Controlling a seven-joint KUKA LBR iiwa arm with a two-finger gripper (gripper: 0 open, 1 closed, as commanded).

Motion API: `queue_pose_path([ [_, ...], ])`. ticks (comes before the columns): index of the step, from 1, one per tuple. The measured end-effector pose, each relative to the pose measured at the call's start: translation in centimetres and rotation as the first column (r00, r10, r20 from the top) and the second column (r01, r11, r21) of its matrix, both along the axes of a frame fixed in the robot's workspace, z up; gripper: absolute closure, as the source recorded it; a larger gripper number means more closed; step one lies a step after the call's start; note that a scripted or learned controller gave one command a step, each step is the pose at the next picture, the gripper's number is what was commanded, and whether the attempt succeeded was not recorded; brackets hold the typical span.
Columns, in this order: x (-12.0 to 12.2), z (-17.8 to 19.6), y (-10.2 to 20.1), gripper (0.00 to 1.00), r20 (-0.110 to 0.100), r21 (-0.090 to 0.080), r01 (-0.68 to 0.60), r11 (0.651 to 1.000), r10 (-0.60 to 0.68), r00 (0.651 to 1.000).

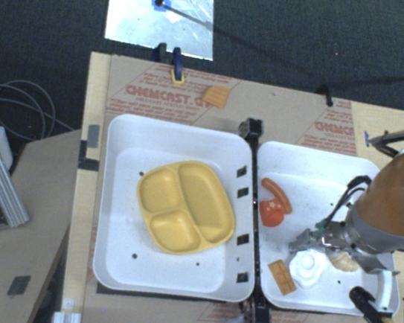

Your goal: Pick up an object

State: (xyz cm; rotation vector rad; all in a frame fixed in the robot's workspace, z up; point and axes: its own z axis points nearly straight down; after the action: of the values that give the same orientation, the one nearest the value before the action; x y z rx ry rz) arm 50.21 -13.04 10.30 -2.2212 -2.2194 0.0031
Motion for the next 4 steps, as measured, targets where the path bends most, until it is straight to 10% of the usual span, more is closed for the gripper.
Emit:
queue_pose_path([
  [2, -1.6, -2.0, -3.3, 0.00, 0.003, 0.000, 0.000, 1.000, 0.000, 1.000],
  [3, -1.3, -0.7, -3.2, 1.00, 0.009, -0.001, -0.001, 1.000, 0.001, 1.000],
  [4, 3.9, 9.5, 2.2, 1.00, 0.017, 0.000, -0.013, 1.000, 0.013, 1.000],
])
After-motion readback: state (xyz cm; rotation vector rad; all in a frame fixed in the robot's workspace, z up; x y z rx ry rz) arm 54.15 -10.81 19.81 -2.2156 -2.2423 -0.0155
